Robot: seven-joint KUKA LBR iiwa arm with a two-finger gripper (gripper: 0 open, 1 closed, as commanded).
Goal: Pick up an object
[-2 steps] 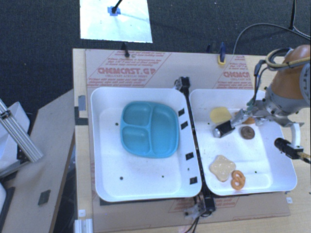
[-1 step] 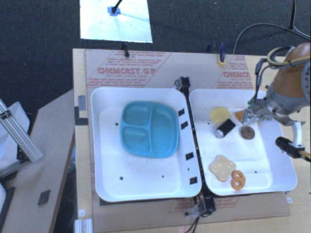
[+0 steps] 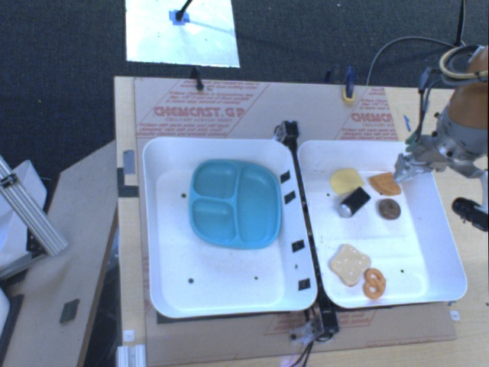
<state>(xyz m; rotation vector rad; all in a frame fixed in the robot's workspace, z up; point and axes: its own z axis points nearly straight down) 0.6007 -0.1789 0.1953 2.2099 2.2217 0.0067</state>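
two white bins on the bench (image 3: pixel 229 102); jaws (image 3: pixel 403 168) just beside the orange piece (image 3: pixel 384 183), spread or pinching i cannot tell.

— What colours sit in the white right bin (image 3: pixel 439 228)?
— A yellow piece (image 3: pixel 344 180), an orange piece (image 3: pixel 384 183), a black cylinder (image 3: pixel 354 202), a brown disc (image 3: pixel 390 209), tan toast (image 3: pixel 349 264), an orange pretzel (image 3: pixel 374 282).
— And the left?
— A blue divided plate (image 3: pixel 234 203).

Dark blue-grey carpet floor (image 3: pixel 61 60) w/ white sheet (image 3: pixel 180 37) lying on it. Light wood counter (image 3: pixel 92 205), protective board (image 3: pixel 229 105) w/ red print on top. Aluminium rail (image 3: pixel 30 212) at left.
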